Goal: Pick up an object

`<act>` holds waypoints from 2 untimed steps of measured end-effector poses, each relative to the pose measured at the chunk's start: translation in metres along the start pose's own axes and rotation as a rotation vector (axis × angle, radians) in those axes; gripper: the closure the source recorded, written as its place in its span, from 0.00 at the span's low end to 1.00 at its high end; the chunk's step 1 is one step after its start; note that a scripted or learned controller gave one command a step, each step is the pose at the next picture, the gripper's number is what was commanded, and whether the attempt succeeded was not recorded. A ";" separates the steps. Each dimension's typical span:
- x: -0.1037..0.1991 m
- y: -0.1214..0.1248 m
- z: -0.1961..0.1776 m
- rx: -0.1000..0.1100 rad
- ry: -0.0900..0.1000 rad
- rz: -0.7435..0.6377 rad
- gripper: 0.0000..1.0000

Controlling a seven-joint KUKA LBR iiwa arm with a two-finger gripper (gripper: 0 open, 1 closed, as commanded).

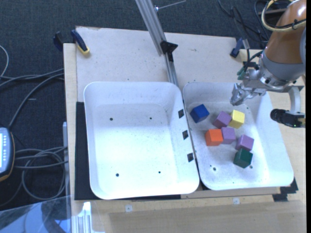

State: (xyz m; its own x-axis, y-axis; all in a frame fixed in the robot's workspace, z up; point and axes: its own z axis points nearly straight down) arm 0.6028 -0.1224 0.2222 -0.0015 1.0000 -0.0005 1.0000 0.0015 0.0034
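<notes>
Several small cubes lie in the right bin (272, 144): a blue cube (199, 113), a yellow cube (237, 118), an orange cube (213, 137), a dark green cube (242, 158), and three purple cubes (223, 119) (228, 134) (245, 141). My gripper (236, 99) hangs over the far part of that bin, just above and behind the yellow cube. Nothing shows between its fingers.
The left bin (97, 106) sits beside the right one, with black clips (184, 134) along the shared edge. A metal pole (150, 18) rises from the bench behind the bins. Clamps (80, 41) sit at the bench's far corners. Cables lie on the floor at left.
</notes>
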 end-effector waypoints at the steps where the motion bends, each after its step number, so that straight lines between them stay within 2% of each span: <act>1: 0.049 0.009 -0.003 0.001 0.002 -0.005 1.00; 2: 0.112 0.002 -0.003 0.005 0.004 -0.006 1.00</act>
State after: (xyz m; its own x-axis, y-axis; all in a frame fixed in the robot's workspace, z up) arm 0.6042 -0.0101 0.2253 -0.0073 1.0000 0.0033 1.0000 0.0073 -0.0011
